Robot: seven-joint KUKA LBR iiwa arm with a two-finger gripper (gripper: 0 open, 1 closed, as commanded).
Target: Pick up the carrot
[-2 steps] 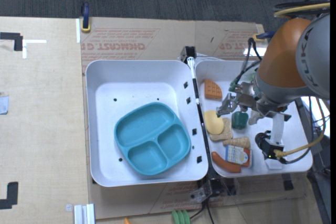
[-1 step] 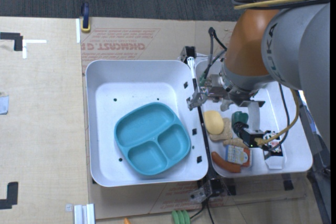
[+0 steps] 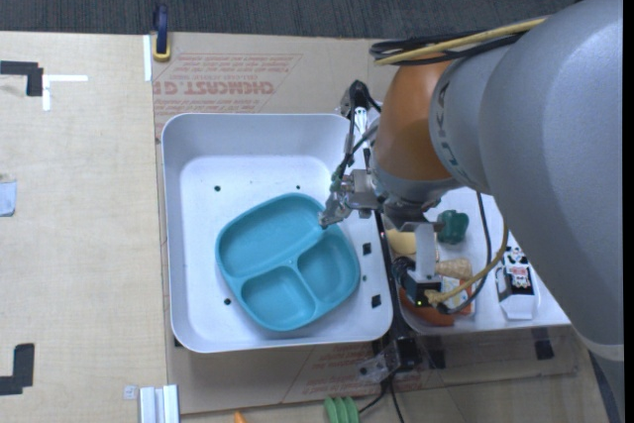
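the large grey robot arm [image 3: 555, 144] with its orange band [image 3: 411, 129] is reaching in from the right and covering much of the right-hand shallow white bin [image 3: 515, 312]; its two-finger gripper [image 3: 332, 211] is hanging low over the left-hand shallow white bin [image 3: 198, 144], at the upper right rim of a turquoise plastic plate with 3 compartments [image 3: 287, 261]; from this angle i cannot tell whether it is clenched or released, and nothing is showing in its grip; the plate is lying tilted in the lower middle of the left bin, its 1 large compartment toward the upper left and its 2 smaller ones toward the lower right; in the right bin, just beneath the wrist, several small things are peeking out close together: a dark green rounded object [image 3: 453, 226], a pale yellow piece [image 3: 401, 241], a tan ridged cone-like piece [image 3: 454, 268] and an orange-red rounded thing [image 3: 436, 314] at the bottom, mostly hidden by cables; which of these is the carrot i cannot tell, as the arm is hiding much of that bin; both bins are sitting on a brown cardboard sheet with reversed red printing [image 3: 223, 79], which is lying on a pale wooden bench [image 3: 74, 213].
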